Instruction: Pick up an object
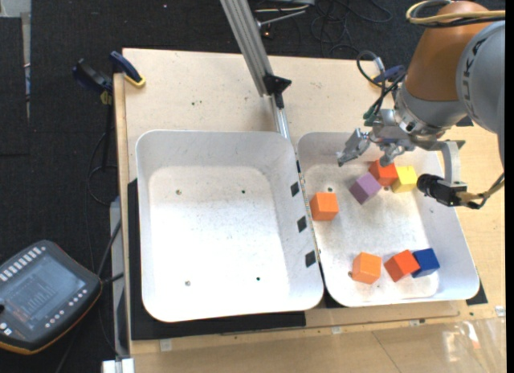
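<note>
My gripper [371,151] hangs over the far part of the right bin [450,283], fingers spread, nothing between them. Just below it lie a purple block [365,188], an orange-red block [385,174] and a yellow block [405,178], close together. An orange block [324,206] sits nearer the bin's left wall. Along the near side rest another orange block [366,268], a red-orange block [401,265] and a blue block [426,261].
The left bin [161,154] lies beside the right one. A slanted metal pole [245,30] crosses the bench's far side. A black cable connector [440,189] hangs by the right bin's edge. A handheld pendant [44,295] sits off the bench, lower left.
</note>
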Controlling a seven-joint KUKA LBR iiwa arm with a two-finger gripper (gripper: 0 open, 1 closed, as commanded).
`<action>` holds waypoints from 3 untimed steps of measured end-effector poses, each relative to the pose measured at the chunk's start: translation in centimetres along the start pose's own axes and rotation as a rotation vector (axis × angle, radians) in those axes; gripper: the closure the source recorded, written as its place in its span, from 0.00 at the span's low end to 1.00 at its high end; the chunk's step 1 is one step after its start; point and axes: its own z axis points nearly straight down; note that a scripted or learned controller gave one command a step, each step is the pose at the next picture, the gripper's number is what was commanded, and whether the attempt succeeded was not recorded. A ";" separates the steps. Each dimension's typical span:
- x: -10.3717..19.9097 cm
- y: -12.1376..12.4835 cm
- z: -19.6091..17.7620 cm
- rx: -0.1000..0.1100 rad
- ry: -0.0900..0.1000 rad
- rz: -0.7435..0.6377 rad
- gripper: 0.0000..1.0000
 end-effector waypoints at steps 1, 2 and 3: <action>0.0 0.0 0.0 0.000 0.000 0.000 0.00; 0.1 1.0 5.4 0.003 -0.001 -0.002 0.00; 0.1 1.1 8.5 -0.007 -0.002 0.000 0.00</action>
